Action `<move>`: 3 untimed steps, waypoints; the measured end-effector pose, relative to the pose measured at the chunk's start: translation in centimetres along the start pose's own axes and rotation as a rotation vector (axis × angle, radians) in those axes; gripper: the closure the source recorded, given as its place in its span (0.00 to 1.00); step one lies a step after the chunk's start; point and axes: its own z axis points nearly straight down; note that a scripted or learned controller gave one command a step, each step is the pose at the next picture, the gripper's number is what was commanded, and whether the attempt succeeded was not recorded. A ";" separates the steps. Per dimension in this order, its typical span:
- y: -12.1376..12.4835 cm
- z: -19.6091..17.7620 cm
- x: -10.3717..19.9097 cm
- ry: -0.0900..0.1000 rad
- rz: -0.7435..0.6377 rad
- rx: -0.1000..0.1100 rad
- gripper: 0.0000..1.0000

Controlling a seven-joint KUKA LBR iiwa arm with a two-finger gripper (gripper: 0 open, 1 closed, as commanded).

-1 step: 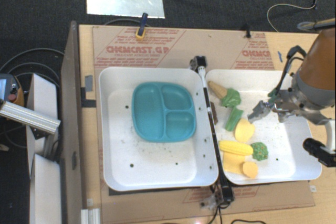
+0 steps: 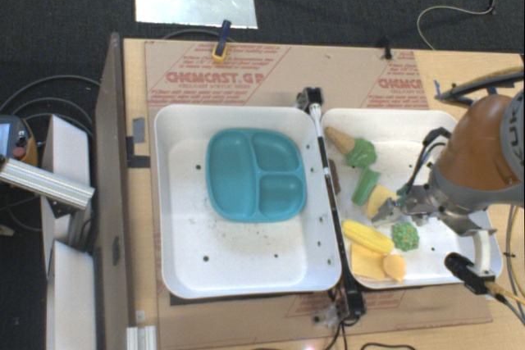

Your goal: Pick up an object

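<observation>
- Bench: brown board w/ red print, carries 2 white bins side by side.
- Left bin: holds a teal divided plate, roughly centred, flat on the bin floor; nothing on the plate.
- Right bin: all the toy food sits here.
- Top left of right bin: a cone-shaped piece w/ green top, lying tilted.
- Below it: green pickle-like piece, touching a pale yellow piece just to its right.
- Lower down: yellow corn cob lying slantwise; under it a yellow wedge & a small orange-yellow round piece near the bin's front wall.
- Green broccoli-like piece: just right of the corn, directly below the gripper.
- Gripper: low in right bin, over pale yellow piece & broccoli; can't tell if it's wide or narrow, nothing seen gripped.
- Arm: grey w/ orange band, comes in from right edge.
</observation>
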 end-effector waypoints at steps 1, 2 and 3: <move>-1.2 2.1 -0.5 0.000 -0.003 -0.011 0.00; -1.0 0.9 -0.5 -0.002 -0.004 -0.016 1.00; 6.5 -8.6 6.4 0.000 -0.016 -0.028 1.00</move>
